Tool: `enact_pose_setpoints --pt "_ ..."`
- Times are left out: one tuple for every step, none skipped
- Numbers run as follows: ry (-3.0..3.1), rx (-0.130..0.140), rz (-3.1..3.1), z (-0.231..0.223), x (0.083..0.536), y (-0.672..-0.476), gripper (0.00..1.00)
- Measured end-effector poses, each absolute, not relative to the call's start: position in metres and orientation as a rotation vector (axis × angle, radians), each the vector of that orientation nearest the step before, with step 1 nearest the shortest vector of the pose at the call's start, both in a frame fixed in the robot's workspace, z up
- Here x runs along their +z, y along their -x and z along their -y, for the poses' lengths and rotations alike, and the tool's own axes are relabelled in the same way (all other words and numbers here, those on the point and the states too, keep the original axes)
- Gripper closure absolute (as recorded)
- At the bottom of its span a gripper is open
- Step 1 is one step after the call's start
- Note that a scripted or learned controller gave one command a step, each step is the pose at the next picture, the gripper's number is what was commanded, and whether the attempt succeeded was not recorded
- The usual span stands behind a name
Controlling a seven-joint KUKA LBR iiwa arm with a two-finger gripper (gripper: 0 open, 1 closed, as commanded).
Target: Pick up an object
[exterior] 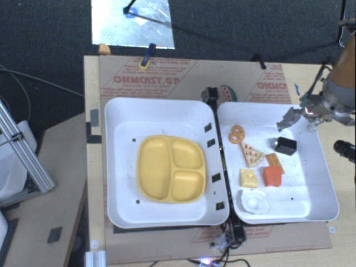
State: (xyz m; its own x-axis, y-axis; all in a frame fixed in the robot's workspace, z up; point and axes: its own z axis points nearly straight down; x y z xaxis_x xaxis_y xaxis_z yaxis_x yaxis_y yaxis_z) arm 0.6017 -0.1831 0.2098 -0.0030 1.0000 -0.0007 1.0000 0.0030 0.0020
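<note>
Left bin (119, 115): holds a yellow divided tray (170, 168), lying flat near the middle and apart from the walls. Nothing rests in its three compartments.

Right bin (322, 199): holds all the loose pieces, grouped in its left and middle part. From left: an orange pretzel-shaped ring (237, 134) toward the far side; a wedge resembling a pizza slice (252, 155) just nearer; a pale yellow block (248, 177) nearer again; a white round piece (255, 201) nearest the front wall. To their right, a small orange slab (273, 160) touches a red block (272, 176). A black block (285, 145) lies separate, farthest right of the set.

Gripper (290, 119): at the bin's far right, above the floor and just beyond the black block. Nothing is seen between its fingers; whether they are parted cannot be determined at this resolution.

Assessment: pick not yet made. The black block is the closest candidate and stands clear of its neighbours, which favours an unobstructed grasp.
</note>
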Motion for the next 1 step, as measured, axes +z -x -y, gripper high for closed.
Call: enact_pose_setpoints --pt "-2.233 -0.010 -2.227 0.1915 0.0944 -0.5263 0.00"
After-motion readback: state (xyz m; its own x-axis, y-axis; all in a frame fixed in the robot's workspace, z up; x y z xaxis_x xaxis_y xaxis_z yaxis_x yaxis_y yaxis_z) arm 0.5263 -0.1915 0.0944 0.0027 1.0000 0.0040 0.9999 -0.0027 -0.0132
